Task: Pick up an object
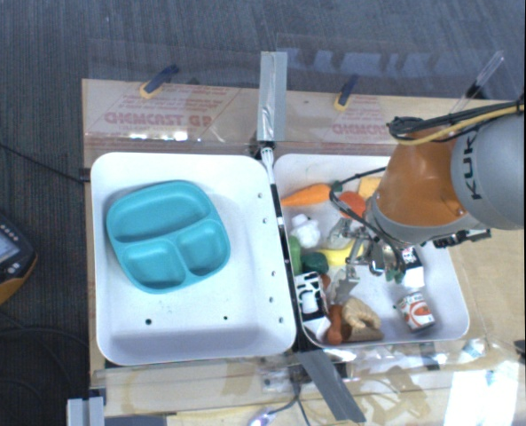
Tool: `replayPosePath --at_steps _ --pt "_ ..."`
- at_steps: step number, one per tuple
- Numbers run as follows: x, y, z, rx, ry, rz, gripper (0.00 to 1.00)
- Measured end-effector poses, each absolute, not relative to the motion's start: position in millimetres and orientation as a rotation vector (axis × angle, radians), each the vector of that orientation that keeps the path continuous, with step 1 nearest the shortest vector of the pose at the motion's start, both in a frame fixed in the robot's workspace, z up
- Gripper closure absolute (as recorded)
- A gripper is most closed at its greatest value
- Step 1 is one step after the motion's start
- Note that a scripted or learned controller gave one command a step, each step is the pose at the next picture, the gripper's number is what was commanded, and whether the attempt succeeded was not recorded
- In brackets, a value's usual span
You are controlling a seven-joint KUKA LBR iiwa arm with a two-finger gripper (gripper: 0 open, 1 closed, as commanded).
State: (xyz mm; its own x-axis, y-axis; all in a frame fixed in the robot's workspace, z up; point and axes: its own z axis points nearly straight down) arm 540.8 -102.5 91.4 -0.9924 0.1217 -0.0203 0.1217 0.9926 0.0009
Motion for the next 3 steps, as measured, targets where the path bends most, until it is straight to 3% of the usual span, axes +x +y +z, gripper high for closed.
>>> replayPosePath --at_steps 1,2,3 --pt "541.9 -102.5 102.2 0.188 3.115 -0.005 1.0" --pt "522.9 -100.2 93.7 0.284 3.099 -0.001 1.0" --pt "501.7 -122.8 255.3 0.414 3.11 -0.001 1.0"
